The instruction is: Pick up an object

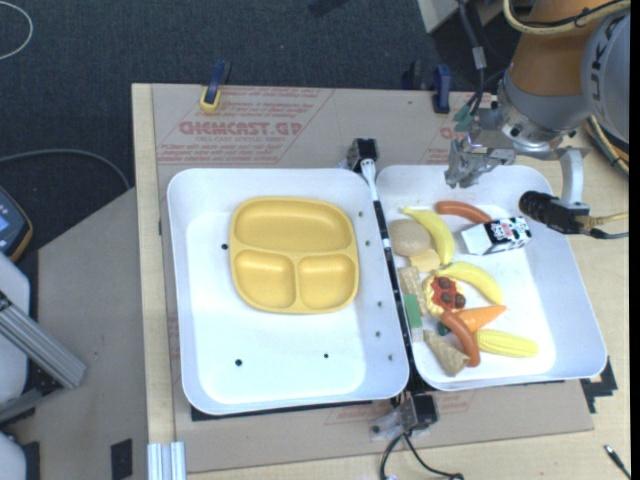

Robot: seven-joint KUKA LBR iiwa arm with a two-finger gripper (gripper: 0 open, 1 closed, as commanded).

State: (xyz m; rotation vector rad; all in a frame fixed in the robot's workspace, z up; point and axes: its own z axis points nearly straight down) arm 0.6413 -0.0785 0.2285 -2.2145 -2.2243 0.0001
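Note:
My gripper hangs over the far edge of the right bin, open with nothing between its fingers. Just in front of it lie a red sausage and a banana. A white and black toy car sits to the right of them. Nearer the front are a beige round piece, a second banana, a pizza slice, a carrot and a corn cob.
The left bin holds a yellow divided plate. A green stick lies along the right bin's left wall, by the divider between the bins. Bare bin floor shows at the right bin's far right side.

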